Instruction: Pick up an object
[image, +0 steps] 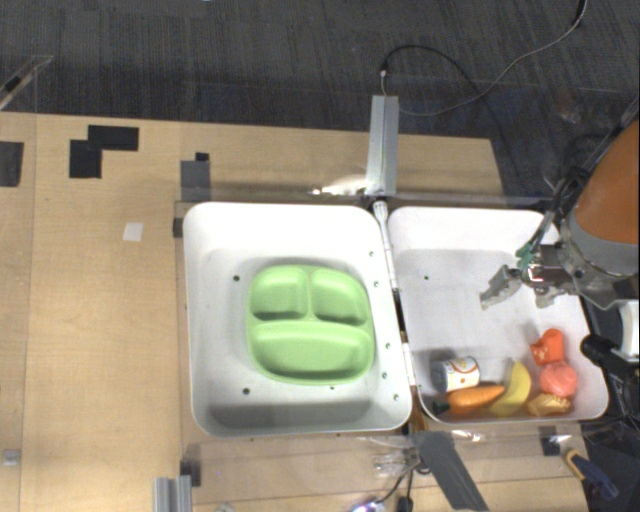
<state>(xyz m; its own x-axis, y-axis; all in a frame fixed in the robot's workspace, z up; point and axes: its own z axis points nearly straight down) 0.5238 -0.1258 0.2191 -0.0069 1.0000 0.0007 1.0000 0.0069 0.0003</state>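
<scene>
Gripper (497, 290) hangs over the right bin (450, 240) at the right of the frame, and whether it is released or clenched cannot be told; nothing shows in it. Going from the left: a green divided plate (310, 322) lies in the left bin (215, 250). Along the right bin's lower edge lie a small can (459, 373), a carrot (474, 397), a banana (516, 386) and red-orange toy foods (553, 365).

Even overhead light; glare on white bins (300, 225); soft shadows; image slightly soft, grainy.
</scene>
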